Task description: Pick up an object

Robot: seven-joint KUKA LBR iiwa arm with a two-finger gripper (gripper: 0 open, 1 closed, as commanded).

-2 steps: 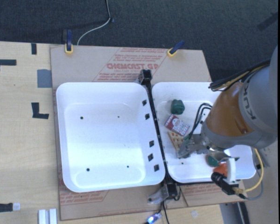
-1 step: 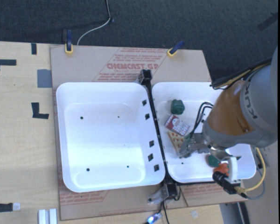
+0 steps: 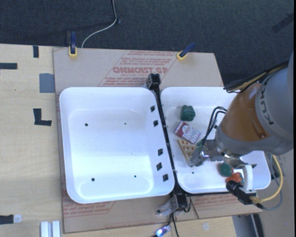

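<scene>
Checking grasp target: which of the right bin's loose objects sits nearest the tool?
The tan waffle-like piece, right beside the tool. The red-and-white packet and green lump lie farther up the bin.

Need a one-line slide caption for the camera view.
KUKA arm reaches into the right bin, gripper low by a tan waffle-like piece, near a red-and-white packet and green object.

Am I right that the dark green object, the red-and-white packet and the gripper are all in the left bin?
Not the left bin. The camera view shows the dark green object, the red-and-white packet and the gripper all in the right bin.
</scene>
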